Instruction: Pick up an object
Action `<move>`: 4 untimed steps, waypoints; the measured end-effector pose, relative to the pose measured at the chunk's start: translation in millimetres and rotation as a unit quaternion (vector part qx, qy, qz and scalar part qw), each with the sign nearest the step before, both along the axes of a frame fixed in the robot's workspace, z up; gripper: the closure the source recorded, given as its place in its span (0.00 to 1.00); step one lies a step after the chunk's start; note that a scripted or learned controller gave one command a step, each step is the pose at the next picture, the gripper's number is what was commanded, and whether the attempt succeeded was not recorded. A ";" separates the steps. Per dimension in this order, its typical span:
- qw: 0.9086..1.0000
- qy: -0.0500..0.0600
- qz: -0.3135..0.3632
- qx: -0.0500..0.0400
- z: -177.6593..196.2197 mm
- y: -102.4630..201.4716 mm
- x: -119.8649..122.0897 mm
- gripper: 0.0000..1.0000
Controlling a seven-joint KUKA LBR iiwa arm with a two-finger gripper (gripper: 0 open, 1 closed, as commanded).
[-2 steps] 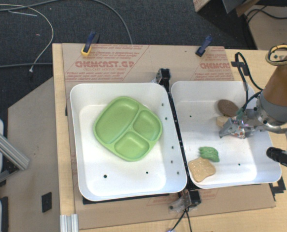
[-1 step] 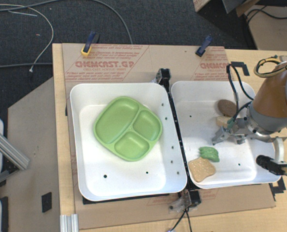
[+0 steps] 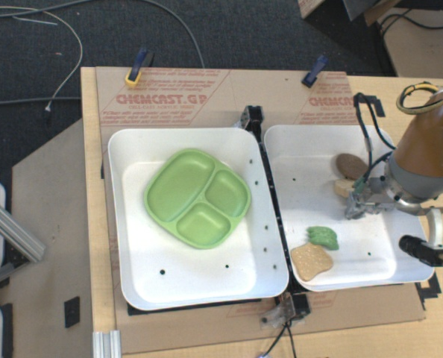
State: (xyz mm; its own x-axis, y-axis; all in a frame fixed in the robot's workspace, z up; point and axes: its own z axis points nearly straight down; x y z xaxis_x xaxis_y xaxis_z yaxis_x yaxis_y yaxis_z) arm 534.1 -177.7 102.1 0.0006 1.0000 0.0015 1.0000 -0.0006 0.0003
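A cardboard-topped bench (image 3: 206,88) holds two white bins. In the right bin (image 3: 378,271), the gripper (image 3: 358,203) hangs low, maybe to grab the small tan block (image 3: 344,187) at its 11 o'clock.

tray (image 3: 198,198) in left bin (image 3: 124,222) | cracker (image 3: 311,261), leafy piece (image 3: 323,236), stone (image 3: 350,165) in right bin (image 3: 296,148)

Both bins (image 3: 124,200) white. Left bin: light green divided plate (image 3: 198,198). Right bin: brown rounded object (image 3: 350,165) far, bright green piece (image 3: 323,236) and speckled tan piece (image 3: 312,261) near. Arm (image 3: 423,151) orange over grey. Clamps (image 3: 138,66) blue, left one yellow-tipped. Bench board (image 3: 95,222) tan, red lettering
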 end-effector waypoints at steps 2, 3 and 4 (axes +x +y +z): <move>1.000 -0.003 0.001 -0.002 117.9 -4.3 1.6 1.00; 1.000 0.001 0.004 0.001 127.4 55.6 -2.6 1.00; 1.000 0.001 0.004 0.001 136.7 106.5 -5.4 1.00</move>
